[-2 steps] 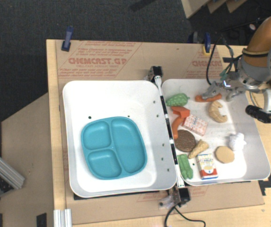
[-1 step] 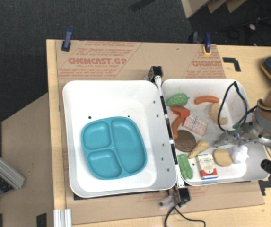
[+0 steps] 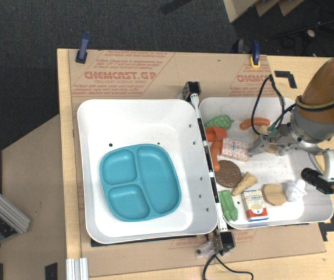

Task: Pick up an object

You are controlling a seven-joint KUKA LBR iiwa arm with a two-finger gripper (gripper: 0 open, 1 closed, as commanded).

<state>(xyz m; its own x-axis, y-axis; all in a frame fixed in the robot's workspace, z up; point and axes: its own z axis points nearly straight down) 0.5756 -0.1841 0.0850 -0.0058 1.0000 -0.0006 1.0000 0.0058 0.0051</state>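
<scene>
1. I've got the arm (image 3: 321,107) in from the right, over the right bin (image 3: 283,217); gripper (image 3: 259,147) sits low in the bin's upper-middle part, just right of the pink-and-white packet (image 3: 234,149) and just below the small sausage (image 3: 255,122).

2. Fingers: view's poor here, metal bits and cable overlap, so I can't tell if they're spread or pressed together; nothing visibly between them, so I won't call it a grasp.

3. Step in hand, as I judge it: approach/descent onto a target, pick not yet done; likeliest target is the packet or the sausage, both w/in reach of the tip.

4. Other candidates in the same bin: green leafy piece (image 3: 219,121) and orange piece (image 3: 215,139) near the left wall; brown round cookie (image 3: 229,172) mid-bin; yellowish wedge (image 3: 245,183) just beside it; green pod (image 3: 228,205) at lower left; red-and-white carton (image 3: 255,205); tan slice (image 3: 275,194); white crumpled bit (image 3: 296,189) at right.

5. Left bin (image 3: 97,121) holds a teal divided tray (image 3: 140,181); not relevant to the pick.

6. Next move calls for: centring the tip over one item, not the gap between packet and sausage; closing, then a straight lift; items are crowded, so a nudge to neighbours is a risk.
</scene>
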